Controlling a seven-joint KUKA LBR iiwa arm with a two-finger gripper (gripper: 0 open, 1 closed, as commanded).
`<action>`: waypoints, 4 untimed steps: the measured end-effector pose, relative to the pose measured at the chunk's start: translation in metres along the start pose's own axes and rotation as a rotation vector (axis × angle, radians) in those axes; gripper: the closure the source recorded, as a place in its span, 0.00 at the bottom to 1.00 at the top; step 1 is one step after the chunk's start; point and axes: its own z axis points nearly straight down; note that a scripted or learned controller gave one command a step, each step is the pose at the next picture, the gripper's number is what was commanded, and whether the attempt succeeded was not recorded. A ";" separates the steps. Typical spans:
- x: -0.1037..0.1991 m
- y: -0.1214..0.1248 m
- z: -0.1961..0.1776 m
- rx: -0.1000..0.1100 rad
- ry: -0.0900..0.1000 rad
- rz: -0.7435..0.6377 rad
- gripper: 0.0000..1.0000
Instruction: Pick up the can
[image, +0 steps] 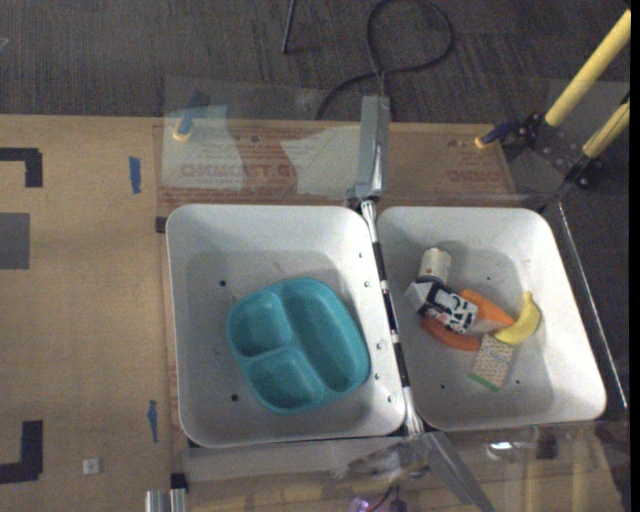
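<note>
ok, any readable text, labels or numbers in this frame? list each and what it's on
Red print on the cardboard sheet behind the bins: mirrored and blurred, cannot be read.
Red print on the cardboard's right part: also blurred, unreadable.
Black-and-white carton in the right bin: markings too small to read.
Small box with a green edge: print too small to read.
Can: no legible label.
Teal tray: no text.

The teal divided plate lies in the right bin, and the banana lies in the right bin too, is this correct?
Not quite. The camera view shows the teal divided plate in the left bin, not the right one. The banana does lie in the right bin, as you wrote.
</note>
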 end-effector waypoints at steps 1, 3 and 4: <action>-0.008 0.064 0.003 -0.003 -0.001 0.166 1.00; 0.002 0.179 0.000 -0.001 0.000 0.685 1.00; 0.034 0.167 0.000 0.003 0.000 0.928 1.00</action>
